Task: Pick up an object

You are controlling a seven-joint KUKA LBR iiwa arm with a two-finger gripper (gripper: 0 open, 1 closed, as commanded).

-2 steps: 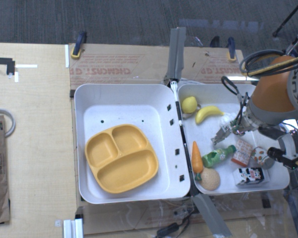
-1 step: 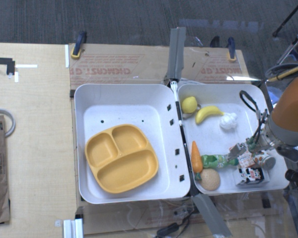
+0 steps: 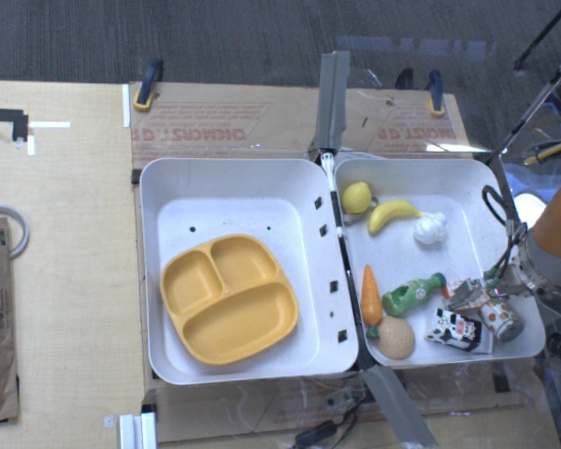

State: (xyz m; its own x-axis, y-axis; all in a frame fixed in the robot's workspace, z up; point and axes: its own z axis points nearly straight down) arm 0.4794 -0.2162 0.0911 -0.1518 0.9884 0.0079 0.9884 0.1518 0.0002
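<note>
Hand (image 3: 474, 295): low at the right bin's (image 3: 393, 169) right side, above one patterned cup (image 3: 501, 318) and one black-and-white carton (image 3: 460, 329); grip state: cannot tell. Right bin contents: one green bottle (image 3: 411, 294), long axis running lower left to upper right, cap toward the hand; one carrot (image 3: 370, 294), upright in view, tip toward the far wall; one banana (image 3: 391, 214); one lemon (image 3: 355, 196); one white lump (image 3: 430, 229); one tan ball (image 3: 395, 337). Left bin (image 3: 224, 171): one yellow three-compartment tray (image 3: 229, 297). Worktop (image 3: 65, 251): two bins
</note>
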